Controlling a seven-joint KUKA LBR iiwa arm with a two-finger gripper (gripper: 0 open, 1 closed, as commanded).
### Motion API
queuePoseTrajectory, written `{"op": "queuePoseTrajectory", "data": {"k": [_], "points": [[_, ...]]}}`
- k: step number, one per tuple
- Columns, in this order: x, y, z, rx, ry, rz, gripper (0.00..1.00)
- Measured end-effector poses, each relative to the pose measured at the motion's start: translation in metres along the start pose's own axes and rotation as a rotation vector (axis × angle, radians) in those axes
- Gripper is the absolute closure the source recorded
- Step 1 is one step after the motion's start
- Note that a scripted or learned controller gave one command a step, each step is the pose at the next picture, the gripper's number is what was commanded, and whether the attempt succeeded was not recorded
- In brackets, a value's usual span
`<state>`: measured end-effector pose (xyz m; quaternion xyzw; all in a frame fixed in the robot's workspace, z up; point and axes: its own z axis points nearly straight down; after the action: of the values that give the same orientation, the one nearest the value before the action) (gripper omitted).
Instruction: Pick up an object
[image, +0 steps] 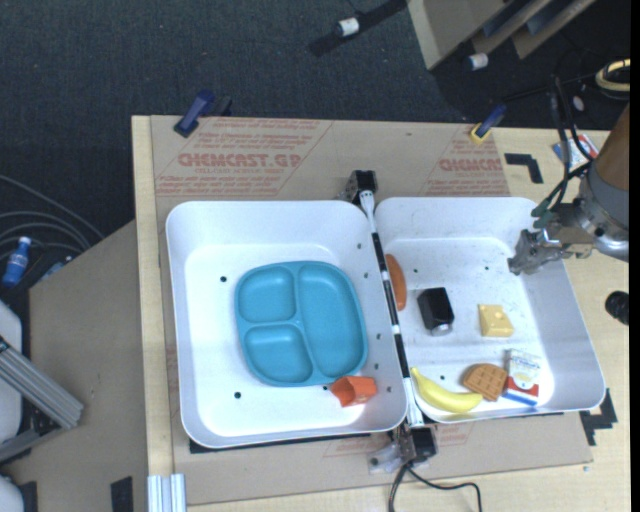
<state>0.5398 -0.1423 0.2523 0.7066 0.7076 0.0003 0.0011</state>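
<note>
Dark carpet surrounds a bench (300, 150) topped with printed brown board, and two shallow white bins sit on it side by side. On the left, one bin (200, 300) holds a blue divided plate (298, 322) near its middle, with a small orange block (354, 390) touching the plate's near edge.

Over on the right, the other bin (560, 300) holds several small things. An orange sausage-shaped piece (397, 282) lies along its left wall. A black block (435, 308) sits just beside that, towards the middle. A pale yellow cube (495, 320) lies right of the black block. Along the near edge lie a banana (444, 396), a brown waffle-like piece (485, 380) touching its right end, and a white packet with red and blue marks (522, 375) just beside that.

From the right the arm (610, 200) reaches in, and the claw (527, 258) hangs over the far right part of the right bin, near its back wall. How far it is open cannot be told from this angle; nothing shows between its tips. It touches none of the objects. The yellow cube lies nearest, a little nearer the camera and slightly left of the claw, well apart from it. The black block lies further left.
</note>
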Motion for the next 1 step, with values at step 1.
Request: {"op": "queuePoseTrajectory", "data": {"k": [1], "points": [[0.0402, -0.0047, -0.0005, 0.005, 0.003, 0.001, 1.0]]}}
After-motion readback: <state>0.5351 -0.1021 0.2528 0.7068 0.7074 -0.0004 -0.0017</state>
